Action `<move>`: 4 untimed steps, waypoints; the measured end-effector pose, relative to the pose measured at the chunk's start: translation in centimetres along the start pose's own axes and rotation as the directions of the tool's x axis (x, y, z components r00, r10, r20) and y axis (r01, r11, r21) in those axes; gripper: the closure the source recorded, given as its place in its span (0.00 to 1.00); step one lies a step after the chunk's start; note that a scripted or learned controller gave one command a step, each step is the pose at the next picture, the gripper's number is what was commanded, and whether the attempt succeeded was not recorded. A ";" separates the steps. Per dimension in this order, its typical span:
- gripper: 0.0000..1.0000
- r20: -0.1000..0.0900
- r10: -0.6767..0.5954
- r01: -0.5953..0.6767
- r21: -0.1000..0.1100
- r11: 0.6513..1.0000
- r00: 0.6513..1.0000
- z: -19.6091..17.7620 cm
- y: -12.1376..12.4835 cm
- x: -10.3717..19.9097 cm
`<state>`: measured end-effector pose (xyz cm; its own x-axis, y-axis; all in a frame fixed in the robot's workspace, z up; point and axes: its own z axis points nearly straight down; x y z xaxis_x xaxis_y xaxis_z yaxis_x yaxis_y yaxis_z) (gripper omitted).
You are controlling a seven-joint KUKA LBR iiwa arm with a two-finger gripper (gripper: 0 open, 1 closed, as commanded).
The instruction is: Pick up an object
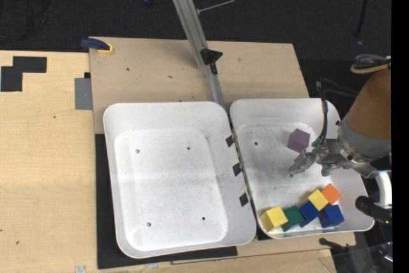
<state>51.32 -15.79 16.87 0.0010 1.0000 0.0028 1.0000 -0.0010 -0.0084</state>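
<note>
Hovering just beside the purple block [298, 139] in the right bin [268, 115], the jaws [311, 160] are standing open and empty, needing centring over it before closing.

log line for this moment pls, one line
gripper over right bin | purple block beside it, not held | five blocks at near edge | task: not done

A long metal bar [190, 16] leans over the wooden tabletop [160, 70]. A small blue and yellow clamp [97, 45] sits at the tabletop's back left corner. Black clips [235, 169] join the bins.
</note>
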 end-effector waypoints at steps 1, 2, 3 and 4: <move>0.00 -0.001 0.000 0.000 0.001 1.000 1.000 4.9 -1.0 0.2; 0.00 0.001 0.001 -0.001 -0.006 1.000 1.000 7.8 -0.9 0.3; 1.00 -0.001 0.007 -0.007 -0.005 1.000 1.000 6.7 -1.0 0.2; 1.00 0.003 -0.002 0.002 -0.011 1.000 1.000 0.4 -0.9 0.3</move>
<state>50.39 -15.47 16.46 -0.0007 1.0000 -0.0003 1.0000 0.0007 0.0026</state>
